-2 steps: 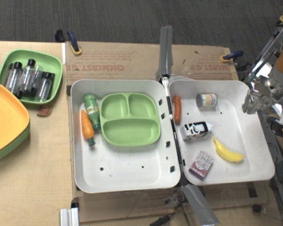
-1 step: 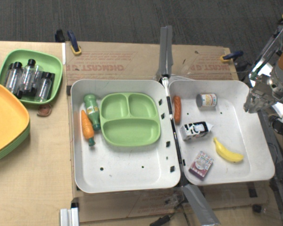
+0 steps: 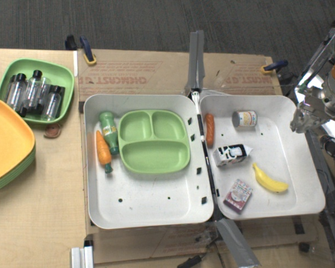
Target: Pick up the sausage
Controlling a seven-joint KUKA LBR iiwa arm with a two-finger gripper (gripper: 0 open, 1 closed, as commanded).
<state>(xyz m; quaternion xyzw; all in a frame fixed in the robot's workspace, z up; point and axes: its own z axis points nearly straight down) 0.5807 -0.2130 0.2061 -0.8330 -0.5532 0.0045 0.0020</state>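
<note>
We judge the pick not yet begun: the sausage (image 3: 210,129) lies untouched against the right bin (image 3: 301,205)'s left wall, well apart from our tool (image 3: 299,123) at that bin's far right rim, its state impossible to tell.

sausage (image 3: 210,129) right bin's (image 3: 279,202) left edge | claw (image 3: 299,123) right rim

The arm (image 3: 322,66) is grey metal with pale, shiny patches and a sliver of orange at its outer side. Below it, the gripper (image 3: 302,120) is a darker grey, blocky piece ending in short, stubby tips.
</note>
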